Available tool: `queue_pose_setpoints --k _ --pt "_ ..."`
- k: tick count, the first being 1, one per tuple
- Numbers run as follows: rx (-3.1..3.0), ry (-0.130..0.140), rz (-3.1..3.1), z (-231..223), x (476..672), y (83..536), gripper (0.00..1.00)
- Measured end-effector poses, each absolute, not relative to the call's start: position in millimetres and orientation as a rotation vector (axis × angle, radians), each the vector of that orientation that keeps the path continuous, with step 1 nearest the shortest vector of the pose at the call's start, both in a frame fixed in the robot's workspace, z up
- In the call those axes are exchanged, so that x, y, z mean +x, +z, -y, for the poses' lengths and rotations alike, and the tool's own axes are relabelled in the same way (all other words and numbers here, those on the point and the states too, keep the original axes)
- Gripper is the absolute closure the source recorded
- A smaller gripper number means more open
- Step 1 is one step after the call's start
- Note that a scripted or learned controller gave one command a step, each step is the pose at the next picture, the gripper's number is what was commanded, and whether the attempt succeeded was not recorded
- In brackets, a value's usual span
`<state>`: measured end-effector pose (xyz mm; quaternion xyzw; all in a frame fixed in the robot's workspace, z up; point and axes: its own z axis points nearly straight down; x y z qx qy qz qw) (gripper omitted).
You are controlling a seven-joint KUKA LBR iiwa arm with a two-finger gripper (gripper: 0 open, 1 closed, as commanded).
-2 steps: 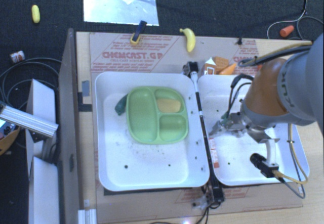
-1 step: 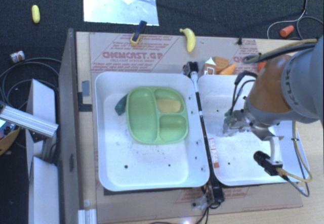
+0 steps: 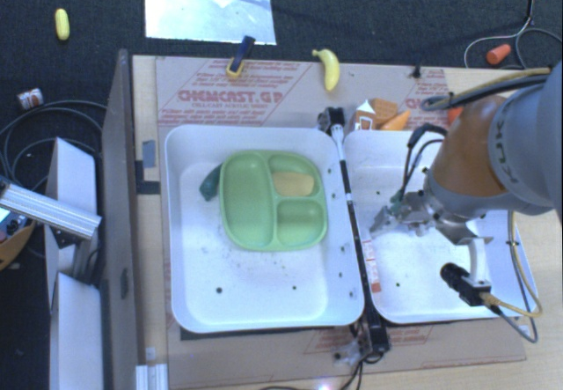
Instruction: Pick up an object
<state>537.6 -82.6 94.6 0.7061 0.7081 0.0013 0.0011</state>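
Observation:
My gripper hangs low over the left part of the right bin, on the grey arm with the orange band that reaches in from the right. I see nothing held at its tip. In the left bin lies a green divided plate with a yellow piece in its upper right compartment. A dark green thing rests against the plate's left edge. Orange things sit at the right bin's far edge, partly behind the arm.
A banana and a yellow-and-blue tool lie on the cardboard behind the bins. A black strip runs along the seam between the bins. On the floor are a yellow thing and an orange thing.

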Motion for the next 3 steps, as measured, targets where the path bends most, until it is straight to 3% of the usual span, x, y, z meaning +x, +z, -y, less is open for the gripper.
queue_pose_setpoints --k 1,2,3 --pt "2.208 0.008 -2.219 119.7 622.9 101.9 0.0" --pt "2.21 0.007 -2.224 134.1 671.6 85.1 0.0" --pt "2.215 0.001 -2.226 126.3 659.4 84.7 0.0"
